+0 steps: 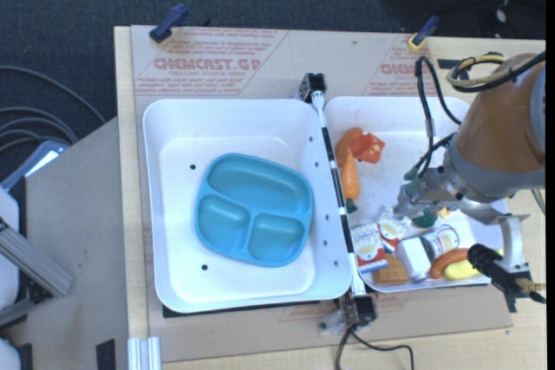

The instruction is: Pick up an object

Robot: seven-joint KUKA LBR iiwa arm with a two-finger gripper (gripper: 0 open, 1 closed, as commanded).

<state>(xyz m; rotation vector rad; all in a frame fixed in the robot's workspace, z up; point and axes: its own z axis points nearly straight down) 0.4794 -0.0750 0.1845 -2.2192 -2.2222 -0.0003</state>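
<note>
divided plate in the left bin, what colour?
Light blue, plain, no pattern. The divided plate shows clearly in the camera view, lying in the left bin.

We see the arm [507, 130] reaching in over the right bin [381, 113], orange band uppermost, grey wrist below it. The gripper [416, 205] hangs low over the bin's near half, pointing down and toward the divider. Finger spread not readable from above.

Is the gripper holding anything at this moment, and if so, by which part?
Cannot be told. The gripper is low in the right bin, over the clutter of small food items, but nothing is visibly held by it.
</note>
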